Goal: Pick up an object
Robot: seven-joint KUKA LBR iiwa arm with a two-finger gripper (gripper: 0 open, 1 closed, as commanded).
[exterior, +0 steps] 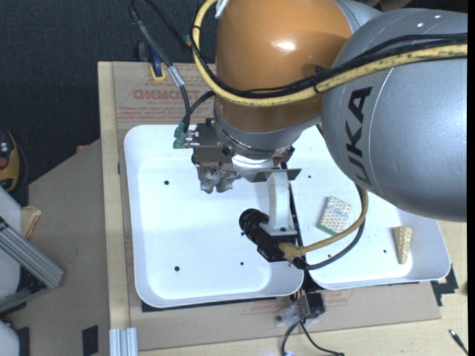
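Gripper [215,182]: above left bin [159,221]; finger state cannot be told. Right bin [386,269]: patterned packet [335,213] near its middle, cream cone [403,243] toward its right edge.

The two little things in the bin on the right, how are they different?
The patterned square pad is flat and four-sided, tilted like a diamond; the tan cone is long and narrows to a point toward the bin's near edge. The patterned square pad is pale with fine dots or checks; the tan cone is plain beige. The pad lies nearer the dividing wall, the cone nearer the outer rim. Both are small and lie loose in the right bin, away from the gripper.
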